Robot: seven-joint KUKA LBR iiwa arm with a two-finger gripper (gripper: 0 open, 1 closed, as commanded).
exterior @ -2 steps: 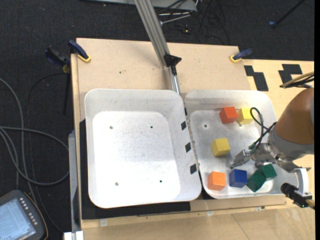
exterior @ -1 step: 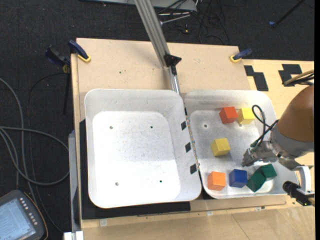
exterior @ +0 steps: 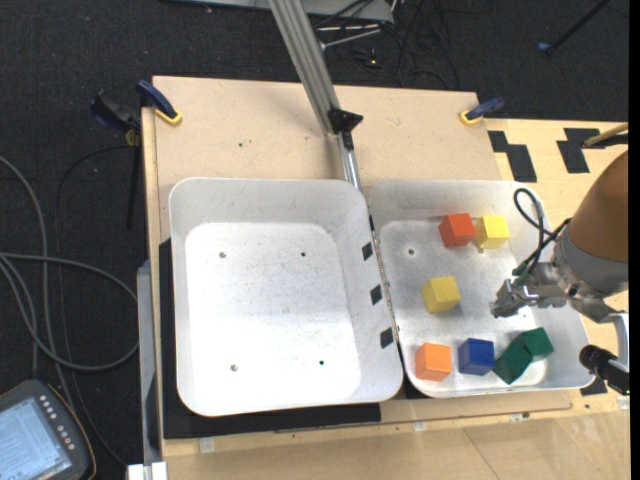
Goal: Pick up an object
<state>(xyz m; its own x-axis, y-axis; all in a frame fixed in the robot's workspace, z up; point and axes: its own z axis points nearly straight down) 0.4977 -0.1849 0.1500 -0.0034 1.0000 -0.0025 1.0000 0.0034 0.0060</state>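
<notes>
We look down on a tan surface point(exterior: 260, 133) carrying two shallow white bins side by side. The left bin point(exterior: 190, 268) sits next to the right bin point(exterior: 400, 258), and all the blocks lie in the right one. Near its far side an orange block point(exterior: 457, 229) rests touching or almost touching a yellow block point(exterior: 492, 231) to its right. Closer to the middle sits a second yellow block point(exterior: 441, 294) on its own. Along the near edge we find another orange block point(exterior: 433, 360), a blue block point(exterior: 477, 356) just beside it, and then two green blocks point(exterior: 523, 354) pressed together at the right. The arm point(exterior: 600, 233) reaches in from the right, and its claw point(exterior: 512, 298) hangs low over the right bin, between the middle yellow block and the green blocks, just above the green pair in the view. We cannot tell from here how the claw is set; nothing is visibly held in it. A metal pole point(exterior: 305, 53) slants in from the top toward the bins' shared edge.
</notes>
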